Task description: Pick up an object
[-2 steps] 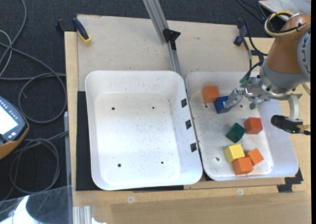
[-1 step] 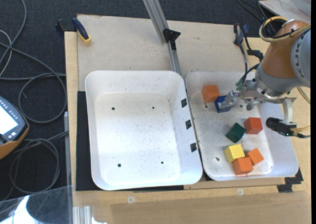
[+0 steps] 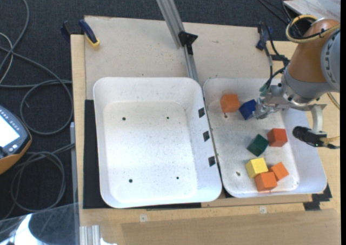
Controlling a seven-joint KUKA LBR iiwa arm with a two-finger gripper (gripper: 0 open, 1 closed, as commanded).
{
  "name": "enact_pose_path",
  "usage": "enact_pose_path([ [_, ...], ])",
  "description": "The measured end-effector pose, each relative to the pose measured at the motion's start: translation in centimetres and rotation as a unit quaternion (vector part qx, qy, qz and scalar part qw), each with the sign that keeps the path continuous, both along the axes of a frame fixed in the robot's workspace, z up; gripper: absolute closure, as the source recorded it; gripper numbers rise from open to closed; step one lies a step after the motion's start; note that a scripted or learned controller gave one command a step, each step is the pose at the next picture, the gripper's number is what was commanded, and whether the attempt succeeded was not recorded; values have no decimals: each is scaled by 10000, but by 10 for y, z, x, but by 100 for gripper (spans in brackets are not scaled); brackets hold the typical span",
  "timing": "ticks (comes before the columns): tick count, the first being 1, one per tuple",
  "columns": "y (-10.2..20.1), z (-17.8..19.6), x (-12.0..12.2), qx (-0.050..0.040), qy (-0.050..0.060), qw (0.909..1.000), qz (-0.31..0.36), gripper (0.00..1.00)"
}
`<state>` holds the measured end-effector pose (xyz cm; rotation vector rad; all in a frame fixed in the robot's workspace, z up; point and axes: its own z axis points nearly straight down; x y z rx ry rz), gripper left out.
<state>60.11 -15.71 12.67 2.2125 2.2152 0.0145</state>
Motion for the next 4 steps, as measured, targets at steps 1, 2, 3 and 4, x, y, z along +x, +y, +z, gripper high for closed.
enact_pose_path([
  [1, 2, 45, 7, -1, 36, 10000, 3, 100],
  [2, 4, 109, 13, -4, 24, 10000, 5, 100],
  [3, 4, 107, 14, -4, 58, 10000, -2, 100],
  [4, 55, 98, 10, 16, 81, 10000, 20, 100],
])
